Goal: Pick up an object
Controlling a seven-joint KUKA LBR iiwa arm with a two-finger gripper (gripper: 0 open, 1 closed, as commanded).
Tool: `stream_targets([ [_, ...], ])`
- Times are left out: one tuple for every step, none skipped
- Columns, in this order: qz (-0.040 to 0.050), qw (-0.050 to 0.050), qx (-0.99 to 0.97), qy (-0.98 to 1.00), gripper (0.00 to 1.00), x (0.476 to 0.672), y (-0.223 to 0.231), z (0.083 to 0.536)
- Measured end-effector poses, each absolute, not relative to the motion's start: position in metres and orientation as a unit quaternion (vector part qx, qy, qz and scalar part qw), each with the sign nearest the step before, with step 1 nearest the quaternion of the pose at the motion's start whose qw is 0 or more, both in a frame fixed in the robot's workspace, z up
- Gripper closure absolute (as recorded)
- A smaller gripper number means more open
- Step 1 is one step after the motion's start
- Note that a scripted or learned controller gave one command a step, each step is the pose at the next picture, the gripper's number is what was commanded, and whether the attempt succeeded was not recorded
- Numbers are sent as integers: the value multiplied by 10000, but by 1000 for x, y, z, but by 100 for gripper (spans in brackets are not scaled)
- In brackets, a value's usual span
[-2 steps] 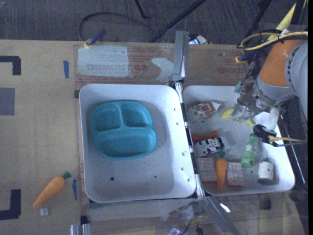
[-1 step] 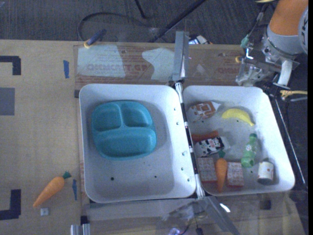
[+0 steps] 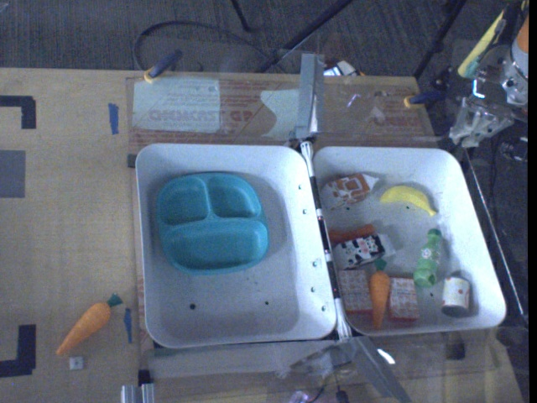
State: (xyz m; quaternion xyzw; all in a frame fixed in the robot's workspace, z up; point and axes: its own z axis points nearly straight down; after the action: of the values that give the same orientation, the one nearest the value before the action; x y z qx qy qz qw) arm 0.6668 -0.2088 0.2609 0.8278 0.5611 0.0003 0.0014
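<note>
1. Camera view had the gripper (image 3: 477, 127) at the upper right, outside the bins, past the far right corner of the right bin (image 3: 482, 225); whether it was released or clenched could not be told, and nothing was seen in it.
2. Nearest it in the right bin lay a banana (image 3: 409, 198), near the far wall.
3. Left of the banana sat a small carton (image 3: 350, 189) with orange print.
4. Below that lay a red packet (image 3: 353, 233) touching a black-and-white carton (image 3: 362, 250).
5. A green bottle (image 3: 428, 259) lay toward the right wall, with a small white cup (image 3: 456, 295) just beside it at the near right corner.
6. A carrot (image 3: 379, 297) lay near the front wall between two checked boxes (image 3: 404, 300), touching both.
7. The left bin (image 3: 252, 309) held a blue divided plate (image 3: 212, 221) in its far half.
8. Another carrot (image 3: 86, 326) lay on the bench (image 3: 59, 225), well left of the bins, near the front.
</note>
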Motion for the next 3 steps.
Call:
stream_targets([
  [2,13,8275,5615,0,667,-208,261],
  [-5,-3,7623,6472,0,668,-205,183],
  [12,16,7421,6703,0,668,-155,87],
])
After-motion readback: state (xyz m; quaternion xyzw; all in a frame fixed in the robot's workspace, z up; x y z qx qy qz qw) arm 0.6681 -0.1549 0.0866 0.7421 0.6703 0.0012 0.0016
